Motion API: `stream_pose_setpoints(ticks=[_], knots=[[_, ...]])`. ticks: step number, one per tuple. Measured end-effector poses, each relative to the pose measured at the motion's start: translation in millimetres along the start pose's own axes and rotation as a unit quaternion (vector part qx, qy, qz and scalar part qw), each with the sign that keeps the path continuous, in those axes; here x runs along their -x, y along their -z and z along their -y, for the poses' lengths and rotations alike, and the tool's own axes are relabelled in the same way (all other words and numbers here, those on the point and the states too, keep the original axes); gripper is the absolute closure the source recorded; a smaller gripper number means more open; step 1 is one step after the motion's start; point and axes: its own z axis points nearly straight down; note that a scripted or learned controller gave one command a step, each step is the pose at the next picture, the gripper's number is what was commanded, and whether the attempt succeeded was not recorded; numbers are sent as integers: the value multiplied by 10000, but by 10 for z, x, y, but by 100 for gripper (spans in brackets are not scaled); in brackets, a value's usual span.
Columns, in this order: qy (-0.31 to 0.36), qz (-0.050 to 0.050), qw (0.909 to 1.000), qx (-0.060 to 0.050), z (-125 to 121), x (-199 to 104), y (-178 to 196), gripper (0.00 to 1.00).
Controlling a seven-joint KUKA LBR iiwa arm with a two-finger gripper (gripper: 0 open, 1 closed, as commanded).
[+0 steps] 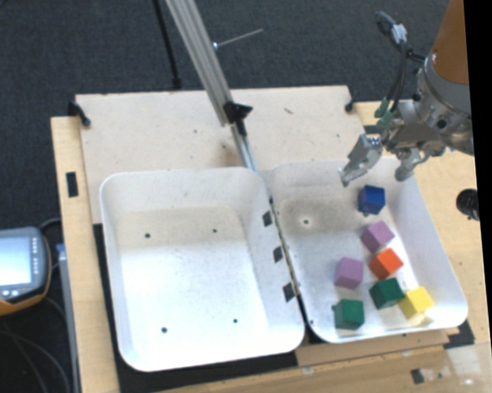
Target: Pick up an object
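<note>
Beneath lies the right bin (436, 244); fingers (378, 166) spread apart, empty, above the blue cube (371, 198).

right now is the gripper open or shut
Open. The gripper hangs over the right bin with its two fingers spread apart and nothing between them; the blue block sits just below.

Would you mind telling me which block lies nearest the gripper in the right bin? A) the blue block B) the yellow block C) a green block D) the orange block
A: the blue block sits just below the gripper, while the other blocks lie farther down the right bin.
</note>
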Motion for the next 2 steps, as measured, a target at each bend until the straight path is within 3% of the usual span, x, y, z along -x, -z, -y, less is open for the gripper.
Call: stream_pose_setpoints(ticks=[1,2], knots=[[20,-5,10000,-12,-159,-647,569,0],[20,-3,10000,-80,-21,-1226,-39,0]])
